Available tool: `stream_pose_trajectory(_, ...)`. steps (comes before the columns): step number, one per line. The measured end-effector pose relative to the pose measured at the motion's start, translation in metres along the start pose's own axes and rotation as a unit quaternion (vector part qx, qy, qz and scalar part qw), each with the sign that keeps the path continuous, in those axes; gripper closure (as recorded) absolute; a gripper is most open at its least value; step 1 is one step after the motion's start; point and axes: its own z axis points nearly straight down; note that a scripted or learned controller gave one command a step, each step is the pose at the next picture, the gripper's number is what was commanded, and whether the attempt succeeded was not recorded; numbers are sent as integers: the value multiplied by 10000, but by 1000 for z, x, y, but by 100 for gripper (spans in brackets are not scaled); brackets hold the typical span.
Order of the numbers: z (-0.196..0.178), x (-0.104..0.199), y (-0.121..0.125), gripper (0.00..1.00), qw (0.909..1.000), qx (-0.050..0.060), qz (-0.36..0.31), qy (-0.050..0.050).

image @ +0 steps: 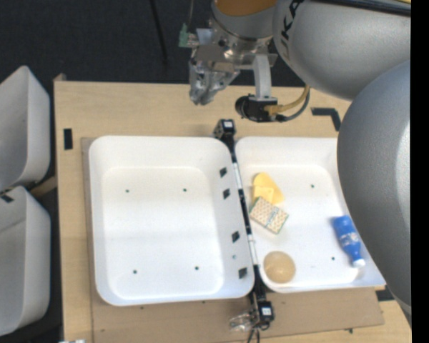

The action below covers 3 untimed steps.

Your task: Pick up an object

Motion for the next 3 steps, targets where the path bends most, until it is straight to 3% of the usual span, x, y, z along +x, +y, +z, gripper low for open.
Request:
stream_pose_trajectory(1, -167, -34, -19, 100, 9999, -141, 33, 7)
stream_pose_trajectory(2, -31, 54, -42, 100, 10000, 36, -18, -1)
stream_pose_trajectory(3, -21, 81, -46, 100, 10000, -28, 6, 0)
